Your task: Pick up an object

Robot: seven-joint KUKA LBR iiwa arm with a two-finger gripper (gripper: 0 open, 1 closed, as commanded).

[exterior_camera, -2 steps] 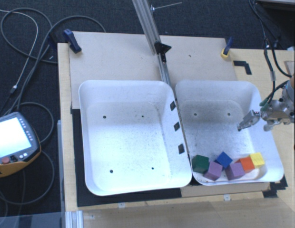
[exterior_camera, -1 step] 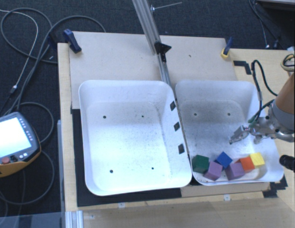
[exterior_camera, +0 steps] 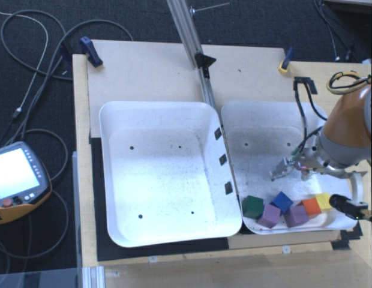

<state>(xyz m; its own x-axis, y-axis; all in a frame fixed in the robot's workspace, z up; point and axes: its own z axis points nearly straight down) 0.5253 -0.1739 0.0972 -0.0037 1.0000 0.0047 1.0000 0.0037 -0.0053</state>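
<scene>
The claw [exterior_camera: 281,171] hangs low in the right bin [exterior_camera: 258,122], jaws apparently parted and holding nothing. The blocks lie toward its five o'clock along the near wall: green block [exterior_camera: 253,206], purple block [exterior_camera: 270,215], blue block [exterior_camera: 282,201], orange block [exterior_camera: 311,207].

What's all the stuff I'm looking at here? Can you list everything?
Bins: 2, white, side by side on the bench; left bin, right bin.
Blocks: 6, along the right bin's near edge: green block, two purple blocks, blue block, orange block, yellow block.
Clamps: 2, blue, at the bench's far corners.
Handheld screen: 1, grey and orange, on the floor at left.
Metal pole: 1, silver, slanting over the bench.
Arm: 1, grey and orange, from the right.
Gripper: 1, over the right bin.
</scene>
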